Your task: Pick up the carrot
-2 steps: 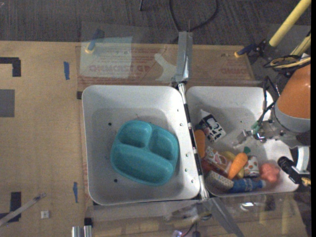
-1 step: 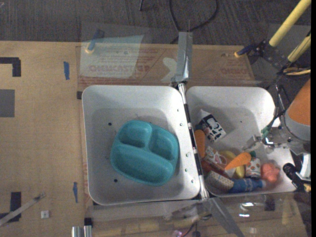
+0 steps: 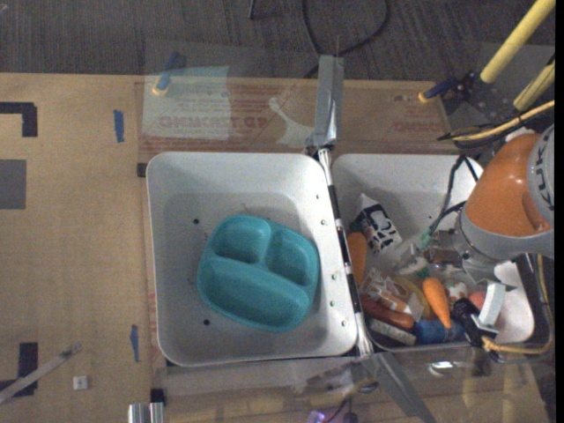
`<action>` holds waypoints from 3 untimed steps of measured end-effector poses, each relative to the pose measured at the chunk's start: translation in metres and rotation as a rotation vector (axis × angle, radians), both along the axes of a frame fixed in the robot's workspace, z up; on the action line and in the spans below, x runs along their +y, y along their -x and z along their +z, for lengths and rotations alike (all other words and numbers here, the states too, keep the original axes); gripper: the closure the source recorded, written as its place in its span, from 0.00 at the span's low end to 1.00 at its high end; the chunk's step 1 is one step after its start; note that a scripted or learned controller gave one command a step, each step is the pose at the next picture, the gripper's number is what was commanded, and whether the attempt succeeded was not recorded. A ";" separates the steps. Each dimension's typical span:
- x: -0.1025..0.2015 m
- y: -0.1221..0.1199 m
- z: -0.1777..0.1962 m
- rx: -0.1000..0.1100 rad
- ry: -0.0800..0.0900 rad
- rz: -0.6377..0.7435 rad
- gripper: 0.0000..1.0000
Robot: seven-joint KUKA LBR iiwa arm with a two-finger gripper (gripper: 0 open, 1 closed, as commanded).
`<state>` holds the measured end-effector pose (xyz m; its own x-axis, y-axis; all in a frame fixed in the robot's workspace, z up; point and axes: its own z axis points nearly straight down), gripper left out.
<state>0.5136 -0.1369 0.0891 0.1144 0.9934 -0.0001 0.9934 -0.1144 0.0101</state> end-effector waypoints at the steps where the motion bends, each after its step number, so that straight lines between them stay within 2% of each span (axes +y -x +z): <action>1: 0.015 -0.028 0.041 0.006 0.003 0.452 0.00; 2: 0.007 -0.029 0.052 0.007 0.003 0.418 0.00; 3: -0.045 0.032 -0.001 0.002 0.007 0.480 0.00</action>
